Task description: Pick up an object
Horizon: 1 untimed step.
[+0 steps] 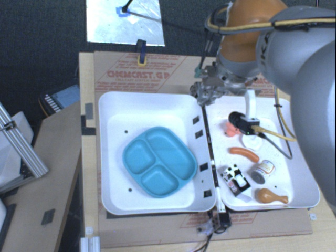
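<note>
Cardboard-topped bench (142, 72), two white bins. Nearest in the right bin (302, 190): brown drumstick toy (270, 196), black-white block (234, 179), small can (261, 170), then sausage (243, 153). Left bin (113, 114) holds a blue divided plate (159, 160). Farthest, my gripper (207, 94) over the divider; jaw state: can't tell.

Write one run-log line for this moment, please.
gripper: above bins' divider, far end | fingers: unclear | holding: nothing seen | blue tray: left bin | hot dog: right bin
</note>
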Motion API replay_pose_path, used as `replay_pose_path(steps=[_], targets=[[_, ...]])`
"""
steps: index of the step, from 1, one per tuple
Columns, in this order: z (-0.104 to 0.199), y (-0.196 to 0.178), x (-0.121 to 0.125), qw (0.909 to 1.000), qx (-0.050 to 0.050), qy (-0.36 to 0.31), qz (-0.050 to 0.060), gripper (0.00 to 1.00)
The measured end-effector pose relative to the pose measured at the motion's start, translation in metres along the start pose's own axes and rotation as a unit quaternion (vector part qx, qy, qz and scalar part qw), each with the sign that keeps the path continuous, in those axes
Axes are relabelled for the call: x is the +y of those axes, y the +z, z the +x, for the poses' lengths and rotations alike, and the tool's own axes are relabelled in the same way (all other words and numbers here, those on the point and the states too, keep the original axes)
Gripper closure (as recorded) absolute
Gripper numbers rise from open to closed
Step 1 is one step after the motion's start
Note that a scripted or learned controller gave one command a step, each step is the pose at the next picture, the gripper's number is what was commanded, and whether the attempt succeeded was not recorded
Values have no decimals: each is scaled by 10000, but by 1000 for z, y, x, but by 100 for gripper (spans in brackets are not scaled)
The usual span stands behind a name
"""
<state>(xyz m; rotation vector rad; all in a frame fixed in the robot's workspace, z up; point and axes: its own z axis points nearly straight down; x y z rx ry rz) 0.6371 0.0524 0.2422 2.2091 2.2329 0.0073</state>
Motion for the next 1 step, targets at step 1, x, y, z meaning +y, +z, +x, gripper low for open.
replay_pose_path(steps=[1], targets=[[48, 18, 13, 10000, -4, 8, 9, 100]])
